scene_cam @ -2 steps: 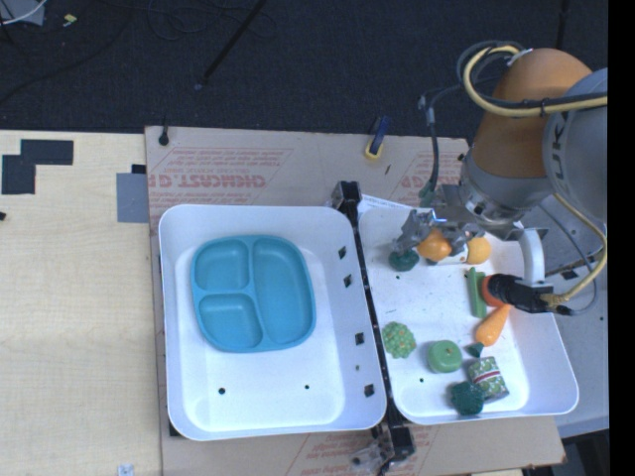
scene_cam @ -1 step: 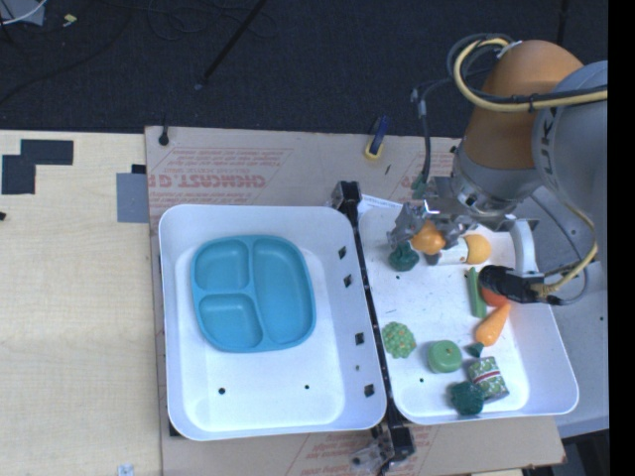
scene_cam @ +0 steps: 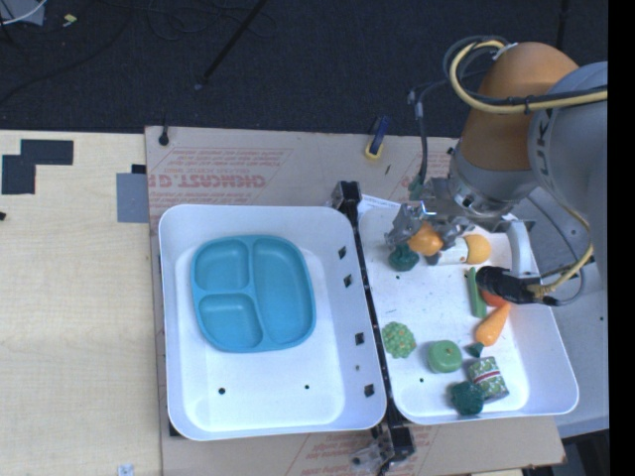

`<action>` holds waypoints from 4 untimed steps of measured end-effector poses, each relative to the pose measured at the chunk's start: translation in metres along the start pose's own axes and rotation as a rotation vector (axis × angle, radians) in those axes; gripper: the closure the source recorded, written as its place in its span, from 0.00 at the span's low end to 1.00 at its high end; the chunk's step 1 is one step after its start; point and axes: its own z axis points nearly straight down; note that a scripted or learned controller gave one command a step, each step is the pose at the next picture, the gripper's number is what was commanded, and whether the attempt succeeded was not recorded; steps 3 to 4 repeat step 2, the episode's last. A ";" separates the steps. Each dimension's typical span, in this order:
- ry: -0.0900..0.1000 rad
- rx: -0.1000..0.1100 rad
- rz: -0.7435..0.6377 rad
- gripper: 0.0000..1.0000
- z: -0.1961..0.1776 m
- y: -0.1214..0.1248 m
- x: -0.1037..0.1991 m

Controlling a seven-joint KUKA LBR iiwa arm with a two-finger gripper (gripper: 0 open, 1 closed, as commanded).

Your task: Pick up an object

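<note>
The pincer hangs low over the far left corner of the right bin, its fingers closed around a small orange ball that sits between them. A dark green piece lies just beside and below it. The ball is round, so no axis matters; lifting straight up should clear the bin wall.

One fixed camera looks down at a slant from above the bench, far enough back to take in both white bins: the left bin and the right bin, with the arm entering from the right.
</note>
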 end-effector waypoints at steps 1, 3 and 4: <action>0.000 0.001 0.003 1.00 0.008 -0.007 -0.003; 0.001 -0.002 0.000 1.00 -0.010 -0.008 0.005; 0.001 -0.002 0.000 1.00 -0.010 -0.008 0.005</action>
